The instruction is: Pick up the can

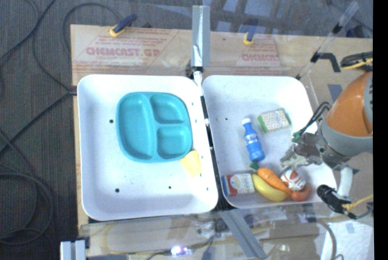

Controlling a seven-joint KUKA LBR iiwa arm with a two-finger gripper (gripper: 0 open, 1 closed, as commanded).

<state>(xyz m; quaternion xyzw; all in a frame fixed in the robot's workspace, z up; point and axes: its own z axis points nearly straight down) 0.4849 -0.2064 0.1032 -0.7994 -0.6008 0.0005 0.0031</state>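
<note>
Left bin (91, 192): blue divided tray (154, 125), yellow block (191, 162) just beside its lower right corner; right bin (242, 86): small carton (239, 182), blue bottle (252, 141), green box (273, 120), banana (270, 190), carrot (274, 179), and the can (294, 179), red and white, at the lower right beside the carrot. Gripper (297, 162) sits low directly over the can, so the step looks like the reach or the grasp itself; next move calls for a firm close clear of the carrot, then a lift. Finger spread and any contact with the can cannot be told, the tips being small and muddled against it
</note>
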